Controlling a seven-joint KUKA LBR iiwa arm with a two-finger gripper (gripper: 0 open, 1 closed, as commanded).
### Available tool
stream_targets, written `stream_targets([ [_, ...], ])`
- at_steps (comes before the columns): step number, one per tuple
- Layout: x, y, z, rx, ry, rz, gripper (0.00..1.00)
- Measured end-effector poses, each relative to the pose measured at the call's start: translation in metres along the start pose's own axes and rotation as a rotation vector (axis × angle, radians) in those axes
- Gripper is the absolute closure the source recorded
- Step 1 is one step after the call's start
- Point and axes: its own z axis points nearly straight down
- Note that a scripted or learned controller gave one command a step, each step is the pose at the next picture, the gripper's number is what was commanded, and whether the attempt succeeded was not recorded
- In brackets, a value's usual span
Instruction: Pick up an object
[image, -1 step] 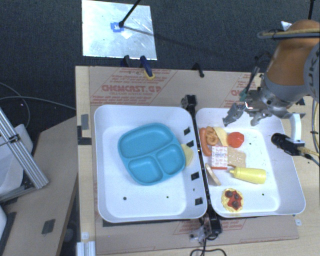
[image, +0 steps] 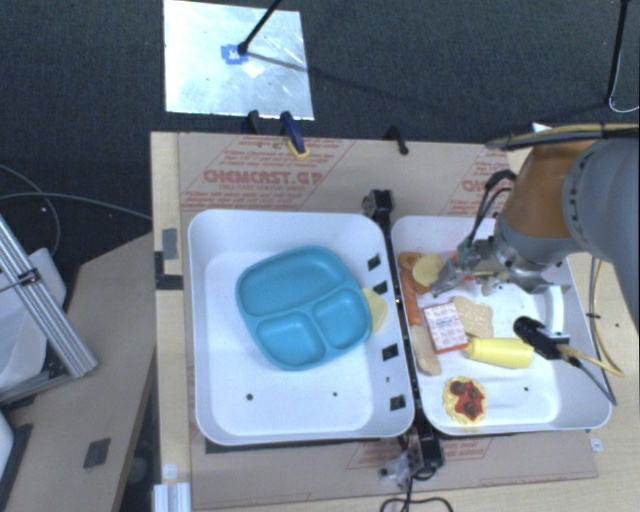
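From the camera above the bench we see the gripper (image: 452, 277) low in the right bin (image: 575, 400), its arm coming in from the right. The wrist and cabling hide the tips, so we cannot tell how it stands.

The likeliest target, we judge, is the pale yellow round piece (image: 427, 268), just beside the gripper on its far-left side and seemingly touching it. It looks smooth, small and domed, lying partly on an orange-brown strip (image: 410, 275) along the bin's left wall.

We think crowding is the main risk. A red-and-white packet (image: 444, 327) and a tan cracker (image: 476, 317) lie just below the gripper, with a yellow bottle (image: 500, 351) and a small pizza (image: 466, 398) further off that way. A closing grasp could nudge the round piece along the strip or pinch two things together, and its curved surface may slip free.

The blue tray (image: 300, 305) sits well apart in the left bin (image: 215, 400).
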Motion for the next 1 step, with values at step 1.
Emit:
stream_targets([
  [1, 0.0129, 0.022, 0.0116, -0.006, 0.0, -0.002, 0.0],
])
